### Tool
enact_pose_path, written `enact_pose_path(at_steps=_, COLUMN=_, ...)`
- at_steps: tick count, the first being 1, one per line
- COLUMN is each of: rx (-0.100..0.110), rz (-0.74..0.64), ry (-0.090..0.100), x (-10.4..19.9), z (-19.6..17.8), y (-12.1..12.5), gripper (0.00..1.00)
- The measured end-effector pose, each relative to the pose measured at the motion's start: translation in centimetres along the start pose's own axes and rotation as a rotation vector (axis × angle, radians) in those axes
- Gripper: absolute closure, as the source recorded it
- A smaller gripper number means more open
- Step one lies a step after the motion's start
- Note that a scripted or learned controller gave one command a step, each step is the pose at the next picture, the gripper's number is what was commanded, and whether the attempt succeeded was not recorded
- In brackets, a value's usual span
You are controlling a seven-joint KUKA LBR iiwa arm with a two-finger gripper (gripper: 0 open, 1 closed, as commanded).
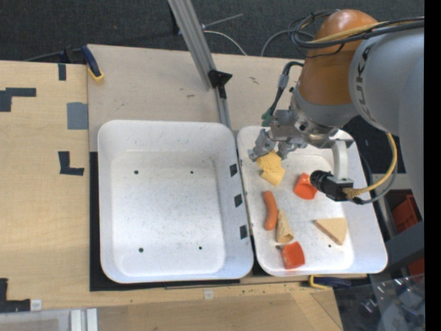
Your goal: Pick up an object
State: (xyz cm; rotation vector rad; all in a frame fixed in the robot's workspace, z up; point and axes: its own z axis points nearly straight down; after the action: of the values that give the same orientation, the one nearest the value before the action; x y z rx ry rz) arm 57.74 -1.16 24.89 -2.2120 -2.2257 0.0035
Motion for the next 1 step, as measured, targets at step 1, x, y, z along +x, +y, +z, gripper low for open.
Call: enact_pose_path(at_steps=1, rx=-0.003, rz=-0.001, ry=0.001, x=5.59, z=-0.40, y=0.56, gripper=1.00)
